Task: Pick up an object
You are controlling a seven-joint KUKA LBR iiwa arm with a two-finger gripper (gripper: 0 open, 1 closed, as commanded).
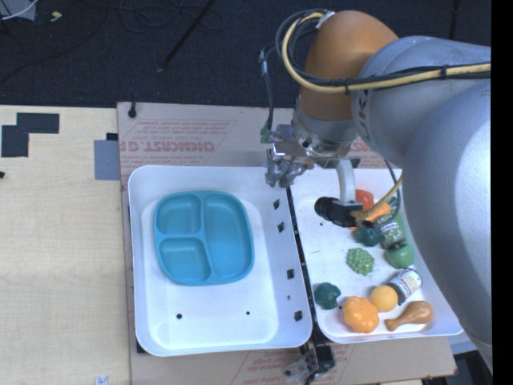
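Note:
My gripper (282,169) hangs over the far end of the divider between the two white bins, at the top left corner of the right bin (321,247). I see nothing held in it. The right bin holds several toy foods: a light green bumpy piece (361,260), a dark teal lump (327,295), an orange fruit (361,315), a yellow-orange ball (383,297), a tan drumstick (409,317), a small jar (406,281) and a green pepper (399,255). All lie to the right of and nearer than the gripper.
The left bin (152,311) holds a blue divided plate (203,237). More small items, a red-orange piece (365,197) and a green can (391,229), crowd the right bin's far right side under the arm. Cardboard (192,139) lies beneath the bins.

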